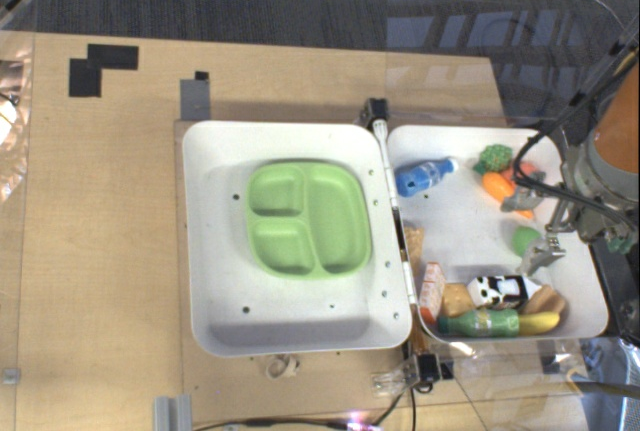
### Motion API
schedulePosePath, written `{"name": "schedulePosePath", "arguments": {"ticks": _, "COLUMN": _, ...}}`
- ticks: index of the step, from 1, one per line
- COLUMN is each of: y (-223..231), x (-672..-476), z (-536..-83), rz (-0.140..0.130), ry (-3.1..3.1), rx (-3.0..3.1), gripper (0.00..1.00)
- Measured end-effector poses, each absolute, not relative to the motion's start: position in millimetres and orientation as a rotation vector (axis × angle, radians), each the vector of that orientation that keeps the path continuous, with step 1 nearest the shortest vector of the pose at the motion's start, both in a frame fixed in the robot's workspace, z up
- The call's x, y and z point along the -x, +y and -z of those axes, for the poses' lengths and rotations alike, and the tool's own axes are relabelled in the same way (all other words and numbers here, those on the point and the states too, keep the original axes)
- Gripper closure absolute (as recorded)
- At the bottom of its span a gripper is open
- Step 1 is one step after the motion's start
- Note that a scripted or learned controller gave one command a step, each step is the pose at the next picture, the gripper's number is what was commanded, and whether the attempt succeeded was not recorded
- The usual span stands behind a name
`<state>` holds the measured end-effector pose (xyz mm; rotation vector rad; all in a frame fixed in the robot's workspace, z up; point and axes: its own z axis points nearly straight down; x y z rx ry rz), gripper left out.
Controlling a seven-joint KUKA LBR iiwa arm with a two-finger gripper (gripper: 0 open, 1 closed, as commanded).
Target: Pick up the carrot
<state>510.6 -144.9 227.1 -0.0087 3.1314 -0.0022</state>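
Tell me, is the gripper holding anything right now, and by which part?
Nothing is held: the gripper hangs open beside the carrot, which lies in the right bin.

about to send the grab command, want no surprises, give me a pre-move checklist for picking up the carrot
1. Orange carrot in view, lying in the right white bin: ok.
2. Two-finger gripper above that bin: ok.
3. Gripper centred over the carrot: not ok, it sits nearer the bin's front, by the small green piece.
4. Clear space around the carrot: not ok, the bumpy green broccoli toy touches or nearly touches it.
5. Finger state: cannot tell.
6. Blue bottle well apart from the carrot: ok.
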Motion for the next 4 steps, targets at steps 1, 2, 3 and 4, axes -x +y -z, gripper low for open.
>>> {"name": "schedulePosePath", "arguments": {"ticks": 1, "y": -176, "x": -541.4, "z": -128, "rz": 0.000, "ry": 3.131, "rx": -0.168, "gripper": 0.00}}
{"name": "schedulePosePath", "arguments": {"ticks": 2, "y": -176, "x": -577.9, "z": -89, "rz": 0.001, "ry": 3.103, "rx": -0.384, "gripper": 0.00}}
{"name": "schedulePosePath", "arguments": {"ticks": 3, "y": -159, "x": -617.3, "z": -89, "rz": -0.004, "ry": 3.026, "rx": -0.795, "gripper": 0.00}}
{"name": "schedulePosePath", "arguments": {"ticks": 4, "y": -199, "x": -650.2, "z": -88, "rz": -0.011, "ry": 2.865, "rx": -1.286, "gripper": 0.00}}
